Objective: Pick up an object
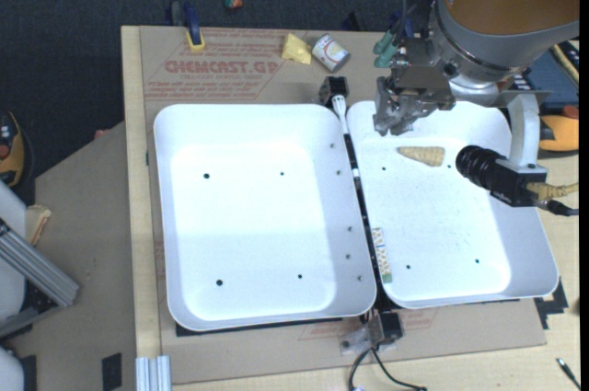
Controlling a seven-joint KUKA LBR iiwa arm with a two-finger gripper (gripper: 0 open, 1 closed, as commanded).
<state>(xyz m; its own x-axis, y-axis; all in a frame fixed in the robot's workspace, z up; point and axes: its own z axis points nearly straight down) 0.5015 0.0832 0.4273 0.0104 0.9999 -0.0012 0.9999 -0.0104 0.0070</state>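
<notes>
Jaws (398, 124) above cone-shaped object (421, 155)

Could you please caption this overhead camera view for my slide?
Gripper hovers above the right bin, beside a tan cone-shaped object.

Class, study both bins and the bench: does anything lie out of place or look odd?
Yes. A yellow scrap and a small white piece lie on the bench behind the bins, outside them. One tan cone-shaped object lies in the right bin.

Bench clutter beyond your bins

Left of the jaws you see a yellow wedge-shaped block (296, 50), a small white-and-grey box (330, 53) just beside it, and a blue-and-yellow clamp (192, 26) farther left.
</notes>
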